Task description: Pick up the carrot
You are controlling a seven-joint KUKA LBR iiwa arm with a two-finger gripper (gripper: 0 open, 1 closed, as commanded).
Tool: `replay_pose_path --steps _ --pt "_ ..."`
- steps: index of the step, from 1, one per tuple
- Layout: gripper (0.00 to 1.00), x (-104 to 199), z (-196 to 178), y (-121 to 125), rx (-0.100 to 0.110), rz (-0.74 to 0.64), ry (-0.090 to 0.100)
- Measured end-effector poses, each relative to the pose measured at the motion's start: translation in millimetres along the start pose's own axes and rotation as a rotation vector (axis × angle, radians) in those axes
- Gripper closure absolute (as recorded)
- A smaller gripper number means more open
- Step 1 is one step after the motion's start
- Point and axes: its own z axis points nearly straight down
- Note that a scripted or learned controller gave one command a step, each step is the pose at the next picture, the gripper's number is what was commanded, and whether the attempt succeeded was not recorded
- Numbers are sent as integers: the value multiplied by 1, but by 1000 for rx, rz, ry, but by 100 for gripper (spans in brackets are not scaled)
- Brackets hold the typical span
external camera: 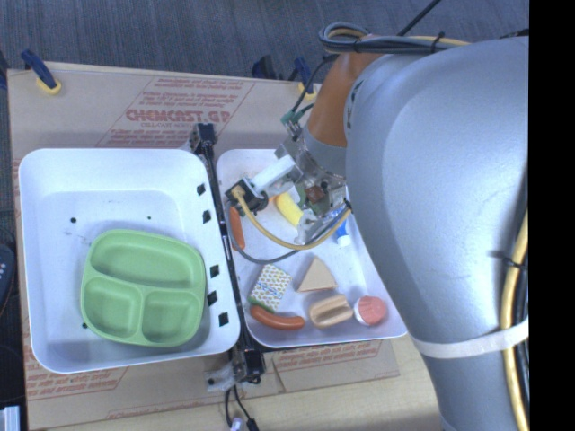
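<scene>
The carrot (236, 227) is a slim orange piece lying lengthwise against the left wall of the right bin (235, 167). The gripper (313, 200) hangs over the upper middle of that bin, to the right of the carrot and apart from it. It is just beside a yellow toy piece (287, 209). The arm's grey body and a looping yellow cable (269, 239) cover much of the gripper.
The right bin also holds a patterned square (270, 286), a tan wedge (315, 277), a hot-dog bun (330, 310), a red round piece (370, 310), a red-orange sausage-like piece (277, 319) and a small blue item (342, 237). A green divided plate (142, 285) lies in the left bin (54, 196).
</scene>
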Motion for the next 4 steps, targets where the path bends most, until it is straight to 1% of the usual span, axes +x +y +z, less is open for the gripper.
replay_pose_path --steps 1,2,3,4 --pt "0 -50 76 38 1 -24 -4" --pt "0 -15 101 46 0 142 -2" --pt "0 9 0 14 0 78 0" --pt "0 3 1 7 3 128 -5"
